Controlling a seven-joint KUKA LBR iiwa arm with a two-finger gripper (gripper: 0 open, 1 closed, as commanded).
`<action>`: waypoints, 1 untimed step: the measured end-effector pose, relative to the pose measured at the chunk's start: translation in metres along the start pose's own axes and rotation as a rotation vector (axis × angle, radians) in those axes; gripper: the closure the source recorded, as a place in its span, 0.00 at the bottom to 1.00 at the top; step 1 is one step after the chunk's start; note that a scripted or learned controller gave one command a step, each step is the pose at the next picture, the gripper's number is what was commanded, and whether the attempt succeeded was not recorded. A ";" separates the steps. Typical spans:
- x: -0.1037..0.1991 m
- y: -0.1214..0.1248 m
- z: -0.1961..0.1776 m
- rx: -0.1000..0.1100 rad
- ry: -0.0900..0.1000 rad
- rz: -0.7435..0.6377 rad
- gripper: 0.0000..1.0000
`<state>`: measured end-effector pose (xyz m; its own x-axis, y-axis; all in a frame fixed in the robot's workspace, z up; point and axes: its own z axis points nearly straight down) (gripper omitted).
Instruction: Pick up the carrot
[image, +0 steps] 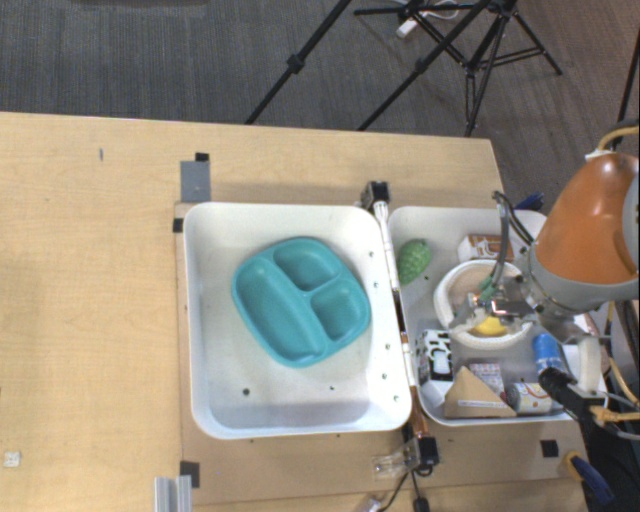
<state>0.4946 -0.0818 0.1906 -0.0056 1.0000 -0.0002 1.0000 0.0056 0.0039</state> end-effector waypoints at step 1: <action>-0.003 0.066 0.095 -0.014 -0.002 -0.161 0.00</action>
<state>0.5610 -0.0845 0.0955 -0.1662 0.9861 -0.0041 0.9859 0.1663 0.0178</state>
